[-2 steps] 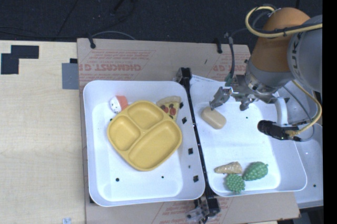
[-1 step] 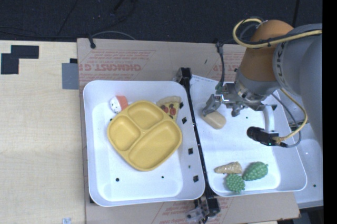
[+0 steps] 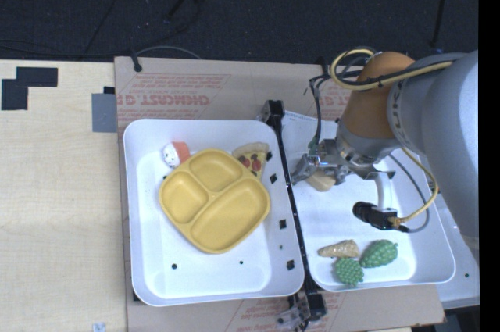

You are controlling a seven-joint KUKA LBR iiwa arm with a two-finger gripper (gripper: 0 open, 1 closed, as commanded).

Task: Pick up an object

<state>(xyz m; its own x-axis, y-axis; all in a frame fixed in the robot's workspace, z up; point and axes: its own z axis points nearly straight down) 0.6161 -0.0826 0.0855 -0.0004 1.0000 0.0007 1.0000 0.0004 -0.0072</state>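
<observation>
Where bins meet, pincer around tan object.

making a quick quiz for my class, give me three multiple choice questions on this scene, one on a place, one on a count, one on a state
1. Where does the yellow divided tray lie?
A. left bin
B. right bin
C. on the bench outside the bins

2. How many green items sit near the right bin's front edge?
A. none
B. two
C. five

3. How does the tray lie?
A. upside down
B. on edge
C. flat, compartments up

Answers: 1 A, it rests in the left bin. 2 B, two bumpy green toys lie beside a tan piece. 3 C, its three compartments face up.
</observation>
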